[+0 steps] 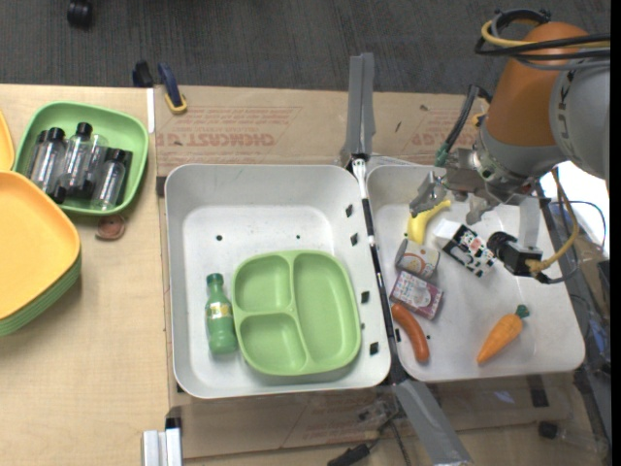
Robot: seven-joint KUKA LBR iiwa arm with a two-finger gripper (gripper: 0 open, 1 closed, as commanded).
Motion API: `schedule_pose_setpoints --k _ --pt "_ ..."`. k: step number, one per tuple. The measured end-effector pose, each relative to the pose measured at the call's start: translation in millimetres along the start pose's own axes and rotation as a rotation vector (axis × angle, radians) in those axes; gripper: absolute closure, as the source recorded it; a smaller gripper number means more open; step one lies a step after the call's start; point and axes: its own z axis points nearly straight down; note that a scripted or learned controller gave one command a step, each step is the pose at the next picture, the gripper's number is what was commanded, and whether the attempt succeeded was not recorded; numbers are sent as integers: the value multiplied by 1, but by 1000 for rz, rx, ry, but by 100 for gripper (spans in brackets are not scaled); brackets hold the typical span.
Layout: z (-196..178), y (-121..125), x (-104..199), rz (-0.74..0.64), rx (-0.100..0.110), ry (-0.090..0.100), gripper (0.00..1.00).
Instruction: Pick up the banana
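Observation:
The banana (421, 223) is small and yellow and lies in the right bin (543, 357), near its far left corner. My gripper (453, 200) hangs right over the banana's upper end, below the orange wrist band. Its two grey fingers (426, 195) stand apart, so it is open. The left finger is over the banana's top end; the right one is above a white printed box (470, 249). I see nothing gripped between the fingers.
The right bin also holds two pink packets (419, 294), a red sausage (411, 333) and a carrot (502, 336). In the left bin (194, 202) are a green divided plate (296, 311) and a green bottle (220, 314). A green tray of bottles (82, 158) and yellow plates (29, 250) sit far left.

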Motion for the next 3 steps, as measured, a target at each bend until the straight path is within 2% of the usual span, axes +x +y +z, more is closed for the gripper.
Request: schedule_pose_setpoints --k 1,2,3 --pt "98 30 -17 112 -2 0 0" --pt "90 29 -18 114 0 0 100" --pt "-8 -17 -37 56 -1 0 100"
